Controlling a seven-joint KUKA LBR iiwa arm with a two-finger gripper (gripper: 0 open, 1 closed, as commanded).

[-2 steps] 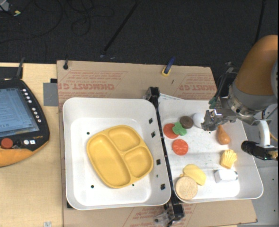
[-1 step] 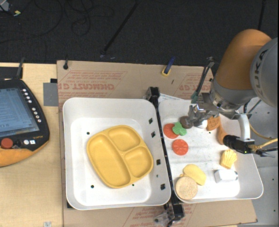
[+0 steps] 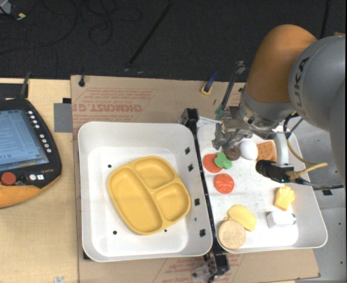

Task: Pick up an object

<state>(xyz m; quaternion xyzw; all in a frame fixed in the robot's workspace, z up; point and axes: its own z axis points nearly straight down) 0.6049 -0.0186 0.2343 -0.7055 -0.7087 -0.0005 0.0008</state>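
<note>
My gripper (image 3: 226,145) hangs low over the back left part of the right bin (image 3: 314,229). Just below it lie a small green piece (image 3: 223,161) and a red disc (image 3: 211,163), touching each other. Right of the gripper are a white egg (image 3: 249,151) and an orange waffle-like square (image 3: 267,151). A red tomato-like piece (image 3: 224,184) sits a little nearer the front. I see nothing lifted off the bin floor.
The right bin also holds a yellow corn piece (image 3: 284,198), a white-grey block (image 3: 279,219), a pale yellow lump (image 3: 243,216) and a round tan cookie (image 3: 233,234). A yellow divided plate (image 3: 149,193) lies in the left bin (image 3: 96,140). A teach pendant (image 3: 17,152) rests at the far left.
</note>
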